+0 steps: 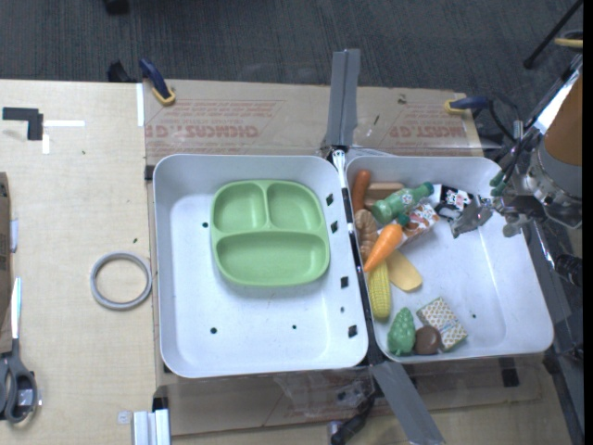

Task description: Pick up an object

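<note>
At the far left of the surface [74, 202], a pair of scissors [17, 378] lies by the edge, and a grey tape ring [120, 280] rests flat just outside the left bin [185, 332]. That bin holds a pale green divided plate [271, 233], three compartments, sitting level toward the bin's upper half.

Across the centre divider, the right bin [500, 313] carries a cluster of toy food along its left wall. An orange carrot [384, 246] lies with its long axis on a diagonal, thick end up to the right and tip pointing down-left toward the divider. Under it a yellow corn cob [379, 290] runs nearly straight up and down the view, hard against the wall. A green bottle [404, 201] lies on its side above the carrot, its long axis tilted slightly, cap end to the right. Near the bin's lower edge sit a green strawberry-shaped piece [402, 332], a dark brown round item [427, 340] and a small patterned box [442, 320], all touching or just beside each other.

At the bin's upper right the gripper [473, 215] hangs low beside a small black-and-white item [452, 198]; whether the jaws are spread or closed cannot be told, and nothing shows between them.
</note>
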Motion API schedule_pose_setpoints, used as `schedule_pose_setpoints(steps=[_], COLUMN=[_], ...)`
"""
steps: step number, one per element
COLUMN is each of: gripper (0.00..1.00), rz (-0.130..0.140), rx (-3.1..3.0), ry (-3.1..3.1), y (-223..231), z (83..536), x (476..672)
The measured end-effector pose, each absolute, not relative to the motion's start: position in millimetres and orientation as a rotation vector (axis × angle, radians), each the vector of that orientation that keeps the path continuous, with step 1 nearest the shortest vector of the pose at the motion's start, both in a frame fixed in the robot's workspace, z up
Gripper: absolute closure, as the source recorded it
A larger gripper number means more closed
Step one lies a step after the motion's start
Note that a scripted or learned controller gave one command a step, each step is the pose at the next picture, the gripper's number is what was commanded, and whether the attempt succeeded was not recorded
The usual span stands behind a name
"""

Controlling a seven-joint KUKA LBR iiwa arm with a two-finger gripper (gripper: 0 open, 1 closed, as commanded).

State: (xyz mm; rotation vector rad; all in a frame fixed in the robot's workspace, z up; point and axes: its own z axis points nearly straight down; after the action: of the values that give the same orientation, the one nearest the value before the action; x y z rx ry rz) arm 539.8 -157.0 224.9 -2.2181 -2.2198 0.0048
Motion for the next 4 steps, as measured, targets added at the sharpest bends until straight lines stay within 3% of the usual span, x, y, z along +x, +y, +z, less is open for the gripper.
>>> schedule_pose_setpoints(steps=[1,2,3,4], gripper=[0.0,0.0,0.0,0.0], rz=[0.004,0.001,0.001,0.002], rx=[-2.07,-1.792,-1.879,-1.748], ry=[-2.362,-2.582,-2.519,-2.612], y=[-108.6,-106.1,-65.3,-61.0], z=[200.2,168.7,232.7,191.4], x=[583.7,650.7,632.7,659.0])
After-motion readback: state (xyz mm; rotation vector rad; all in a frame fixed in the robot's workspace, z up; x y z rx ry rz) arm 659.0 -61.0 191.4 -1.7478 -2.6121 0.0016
